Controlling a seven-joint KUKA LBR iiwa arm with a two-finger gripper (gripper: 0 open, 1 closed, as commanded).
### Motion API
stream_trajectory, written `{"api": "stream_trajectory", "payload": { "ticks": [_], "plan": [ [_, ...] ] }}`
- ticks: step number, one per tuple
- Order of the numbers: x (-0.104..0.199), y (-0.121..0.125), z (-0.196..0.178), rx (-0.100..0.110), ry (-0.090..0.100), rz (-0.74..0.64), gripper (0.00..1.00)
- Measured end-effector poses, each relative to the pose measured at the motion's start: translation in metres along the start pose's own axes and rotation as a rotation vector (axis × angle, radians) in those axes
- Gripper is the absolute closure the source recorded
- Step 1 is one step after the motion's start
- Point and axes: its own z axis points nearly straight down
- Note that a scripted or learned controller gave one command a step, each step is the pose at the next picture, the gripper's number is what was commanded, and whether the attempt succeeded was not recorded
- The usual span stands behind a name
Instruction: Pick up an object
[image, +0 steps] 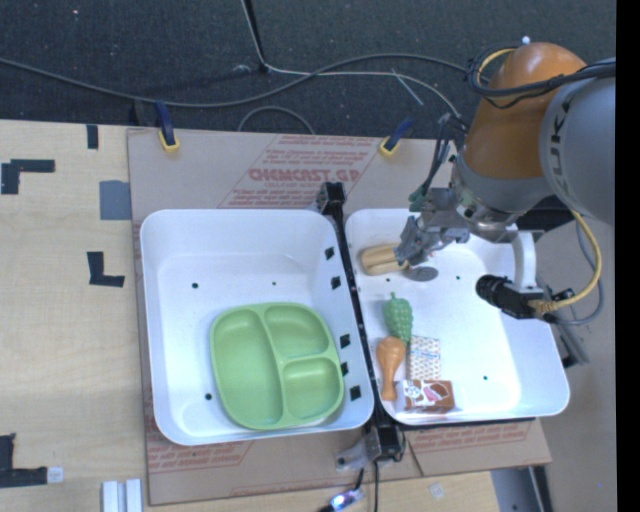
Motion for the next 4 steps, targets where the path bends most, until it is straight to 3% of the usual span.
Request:
{"api": "stream_trajectory", "payload": {
  "ticks": [2, 3, 4],
  "plan": [
    [0.102, -0.027, -0.001, 0.001, -0.001, 0.001, 1.00],
    [0.152, -0.051, 0.021, 0.003, -0.002, 0.000, 1.00],
    [0.150, -0.050, 0.020, 0.001, -0.001, 0.003, 0.00]
  ]
}}
